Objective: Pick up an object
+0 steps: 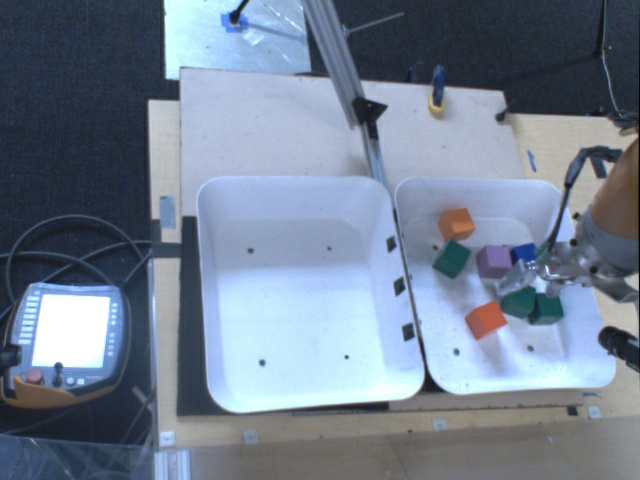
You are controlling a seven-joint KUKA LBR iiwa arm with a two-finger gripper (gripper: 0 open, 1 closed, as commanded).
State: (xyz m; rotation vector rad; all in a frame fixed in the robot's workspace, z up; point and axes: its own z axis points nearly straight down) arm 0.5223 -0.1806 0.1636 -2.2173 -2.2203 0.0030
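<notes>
Where blocks (520, 288) crowd, jaws (522, 280) indistinct

Bench (300, 118): pale speckled top, light wood border. Two shallow white bins side by side, touching along inner rims: left bin (215, 268), right bin (420, 358). Yellow-and-blue clamp (437, 98) at far edge. Slanted metal strut (335, 48) crosses the far part.

Glossy white plastic bins (300, 193) on a matt speckled board (280, 118).
</notes>
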